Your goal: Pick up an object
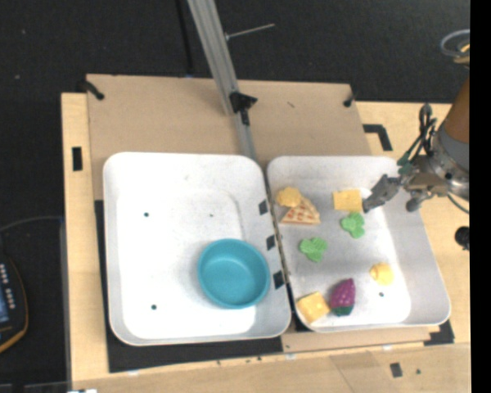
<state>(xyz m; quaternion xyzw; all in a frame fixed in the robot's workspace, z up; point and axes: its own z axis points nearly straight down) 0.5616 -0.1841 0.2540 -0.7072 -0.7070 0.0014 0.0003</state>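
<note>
You are looking down on 2 shallow white bins set side by side on the bench. The left bin (147,187) holds a blue bowl (232,273), which sits upright near the bin's lower right corner, close to the wall shared with its neighbour.

The right bin (425,293) holds the small toy foods. Near its upper left you see a yellow lump (289,196) touching a pizza slice (299,213) just below it. A yellow cube (347,199) lies toward the upper middle. Just below that cube is a green piece (353,225), and a second green piece (313,248) lies lower and to the left. A small yellow piece (381,273) sits toward the right side. Along the bottom edge, a yellow block (313,307) lies beside a purple bunch of grapes (343,295); the 2 look to be touching or nearly so.

The arm comes in from the right, and your gripper (376,197) hangs over the upper right part of the right bin, just beside the yellow cube and above the upper green piece. Its dark fingertip end points toward the cube. You can see nothing between the fingers, and whether they stand apart or together cannot be told from this angle.

A grey metal pole (217,51) slants across the top of the bench toward the gap between the bins.
</note>
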